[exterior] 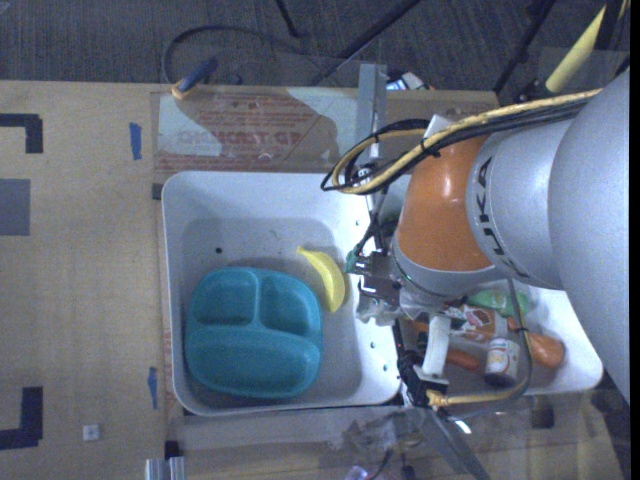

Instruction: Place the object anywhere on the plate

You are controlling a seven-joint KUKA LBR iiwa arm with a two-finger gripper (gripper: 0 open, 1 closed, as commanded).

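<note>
Camera view: the arm (520,198) reaches in from the right and hangs over the wall between the two white bins, its wrist covering the gripper (385,303), so I cannot tell its state, nor whether it carries anything.

The left bin (200,203) holds a teal divided plate (255,333) with three compartments, all bare. A yellow banana (325,276) lies just beside the plate's upper right corner, on the bin floor, close to the wrist; it may touch the plate's edge, but it is not on it.

The right bin (580,358) holds a clutter under the arm: an orange carrot-like piece (540,348), a small jar or bottle (500,360), something green (495,300), and a packet with a printed label.

By my judgement, the pick is the step in hand. If the banana is the intended object, the next move calls for a short descent left of the divider, a firm grasp, then a small shift over the plate.
</note>
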